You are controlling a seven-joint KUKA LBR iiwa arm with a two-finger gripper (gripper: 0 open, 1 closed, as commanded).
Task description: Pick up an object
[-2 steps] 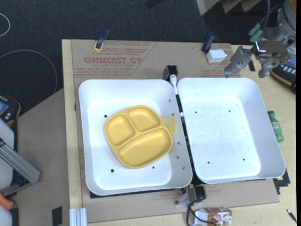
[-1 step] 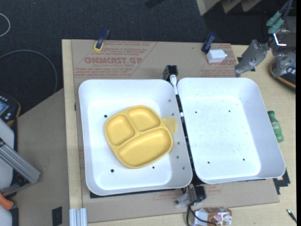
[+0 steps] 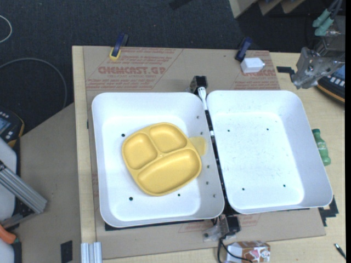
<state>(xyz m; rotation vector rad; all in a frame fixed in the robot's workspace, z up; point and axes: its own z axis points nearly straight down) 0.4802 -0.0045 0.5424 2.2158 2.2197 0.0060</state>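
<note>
Camera view gives me both white bins side by side on the counter (image 3: pixel 164 73). My gripper (image 3: pixel 307 73) sits at the upper right, off beyond the far right corner of the right bin (image 3: pixel 263 149), well apart from anything I could pick. It is a grey metal cluster from this angle, and I cannot tell how it is set; I see nothing held in it. The one object I can see to go for is a yellow divided plate (image 3: pixel 160 158), lying flat in the left bin (image 3: pixel 109 201), roughly in the middle and turned at a slight angle, with three compartments facing up. A small yellow tab (image 3: pixel 198 144) pokes out from under its right edge, near the wall between the bins.
</note>
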